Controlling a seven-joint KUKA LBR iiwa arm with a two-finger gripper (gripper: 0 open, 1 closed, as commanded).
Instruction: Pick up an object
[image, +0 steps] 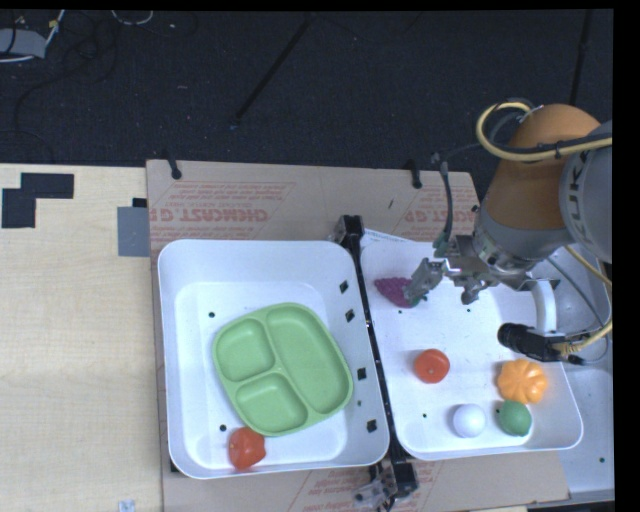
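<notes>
My gripper (447, 286) hangs over the back part of the right bin (570, 425), open, with nothing between its fingers. A purple object (392, 290) lies just to the left of its left finger (424, 279); I cannot tell whether they touch. In front of the gripper a red ball (432, 366) rests on the bin floor. An orange pumpkin-shaped object (521, 381), a green ball (514, 418) and a white ball (467, 420) sit near the front right corner.
The left bin (185, 300) holds a green divided plate (282, 368) and a red-orange object (246, 447) at its front edge. A black divider (365, 340) runs between the bins.
</notes>
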